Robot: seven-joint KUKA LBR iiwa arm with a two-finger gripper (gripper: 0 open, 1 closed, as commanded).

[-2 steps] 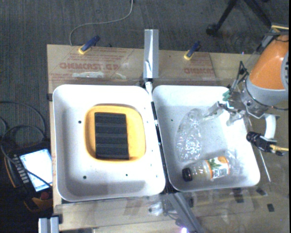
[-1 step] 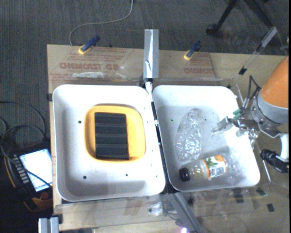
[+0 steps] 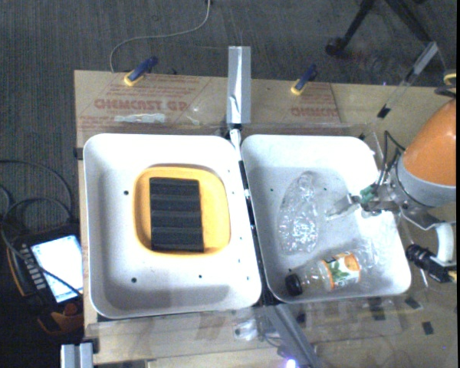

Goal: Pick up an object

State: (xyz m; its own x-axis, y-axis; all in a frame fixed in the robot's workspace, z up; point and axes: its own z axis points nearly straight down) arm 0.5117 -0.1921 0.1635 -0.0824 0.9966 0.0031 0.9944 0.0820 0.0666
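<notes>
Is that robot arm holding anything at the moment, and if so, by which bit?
Nothing appears held. The gripper hangs over the right bin, beside the clear crumpled plastic, with no object visible between the fingers.

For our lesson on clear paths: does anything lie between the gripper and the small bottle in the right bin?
Nothing visible does. The gripper hangs over the right bin, near its right wall. The bottle lies on its side at the bin's near edge, below the gripper in the view. The crumpled clear plastic lies to the left, off that line.

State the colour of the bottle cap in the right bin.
Black cap, clearest in the camera view.
</notes>
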